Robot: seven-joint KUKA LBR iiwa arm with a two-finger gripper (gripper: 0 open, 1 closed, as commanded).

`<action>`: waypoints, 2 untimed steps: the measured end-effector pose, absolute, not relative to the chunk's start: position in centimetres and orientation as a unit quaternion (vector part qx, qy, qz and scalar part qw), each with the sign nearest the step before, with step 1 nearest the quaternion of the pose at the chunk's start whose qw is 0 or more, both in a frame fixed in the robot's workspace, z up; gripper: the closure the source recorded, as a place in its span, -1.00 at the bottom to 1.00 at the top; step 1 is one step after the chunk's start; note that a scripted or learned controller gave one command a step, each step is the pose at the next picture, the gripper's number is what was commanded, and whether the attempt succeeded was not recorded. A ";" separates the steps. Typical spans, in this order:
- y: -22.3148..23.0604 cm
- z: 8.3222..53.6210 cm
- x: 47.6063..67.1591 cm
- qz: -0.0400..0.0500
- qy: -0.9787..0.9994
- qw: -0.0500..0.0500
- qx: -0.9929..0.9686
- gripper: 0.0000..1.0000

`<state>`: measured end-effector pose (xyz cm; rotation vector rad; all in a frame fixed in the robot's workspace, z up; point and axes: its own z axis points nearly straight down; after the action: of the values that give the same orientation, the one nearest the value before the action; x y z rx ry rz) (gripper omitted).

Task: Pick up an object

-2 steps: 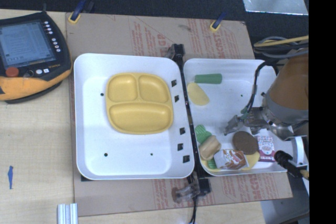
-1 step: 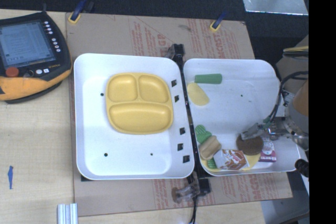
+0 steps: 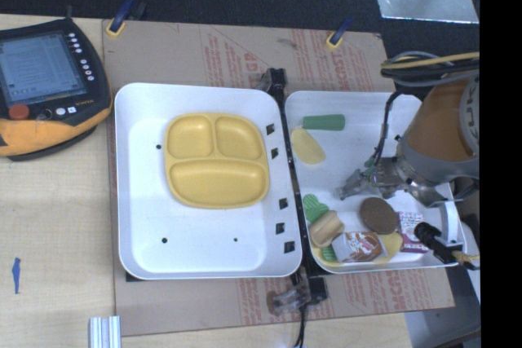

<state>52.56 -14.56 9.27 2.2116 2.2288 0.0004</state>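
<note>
The brown disc [image 3: 379, 215] lies just below the gripper [image 3: 364, 181].

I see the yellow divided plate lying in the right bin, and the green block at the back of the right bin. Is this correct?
One detail is wrong. The camera view shows the yellow divided plate lying in the left bin, not the right one. The green block is indeed at the back of the right bin.
</note>
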 end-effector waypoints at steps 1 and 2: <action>-15.1 9.1 47.3 -0.002 0.708 -0.004 0.706 -1.00; -15.1 10.2 47.6 -0.001 0.708 -0.002 0.706 1.00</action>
<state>47.55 -15.13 10.18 2.2210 2.2275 -0.0038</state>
